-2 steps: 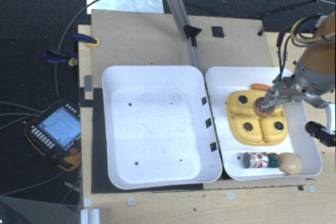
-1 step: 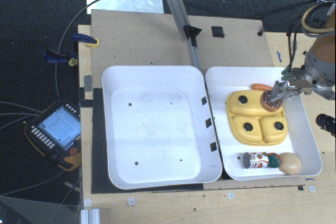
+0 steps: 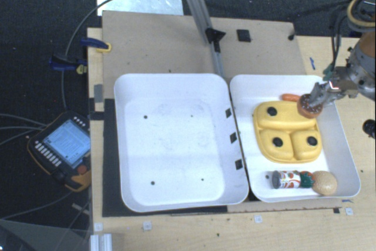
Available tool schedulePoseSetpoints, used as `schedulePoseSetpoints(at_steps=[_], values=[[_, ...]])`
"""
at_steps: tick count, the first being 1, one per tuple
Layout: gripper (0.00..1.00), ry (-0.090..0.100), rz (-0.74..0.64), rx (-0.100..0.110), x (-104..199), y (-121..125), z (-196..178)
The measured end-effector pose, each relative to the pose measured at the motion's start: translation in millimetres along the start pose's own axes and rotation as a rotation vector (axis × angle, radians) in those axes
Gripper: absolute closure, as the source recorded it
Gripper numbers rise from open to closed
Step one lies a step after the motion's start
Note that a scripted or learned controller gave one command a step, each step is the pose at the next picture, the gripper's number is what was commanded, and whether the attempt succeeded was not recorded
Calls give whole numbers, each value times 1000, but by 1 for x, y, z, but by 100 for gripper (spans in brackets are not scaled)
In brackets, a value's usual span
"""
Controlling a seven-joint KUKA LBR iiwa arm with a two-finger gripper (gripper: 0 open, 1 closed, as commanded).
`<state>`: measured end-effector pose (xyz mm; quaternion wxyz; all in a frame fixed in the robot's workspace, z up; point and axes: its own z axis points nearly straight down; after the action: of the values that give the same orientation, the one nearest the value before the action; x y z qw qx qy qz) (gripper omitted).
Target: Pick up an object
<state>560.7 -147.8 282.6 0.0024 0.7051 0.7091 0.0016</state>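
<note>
The right bin holds several objects. A large yellow moulded piece with three black dots lies in its middle. Behind that lies a small orange item. A brown round object sits at the yellow piece's back right corner. My gripper hangs directly over this brown object, reaching in from the right, and whether it touches the object is unclear. Along the bin's front wall lie a small labelled bottle and a beige rounded object.
The left bin stands beside the right one, with black clips along their shared edge. A slanted metal pole rises from the bench behind the bins. A teach pendant and cables lie off the bench to the left.
</note>
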Motion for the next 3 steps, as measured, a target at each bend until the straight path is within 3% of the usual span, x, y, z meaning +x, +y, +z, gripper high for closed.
schedulePoseSetpoints(at_steps=[2, 3], values=[[100, 3, -5, 4, 118, 6, 10], [100, 3, -4, 4, 163, 2, 17]])
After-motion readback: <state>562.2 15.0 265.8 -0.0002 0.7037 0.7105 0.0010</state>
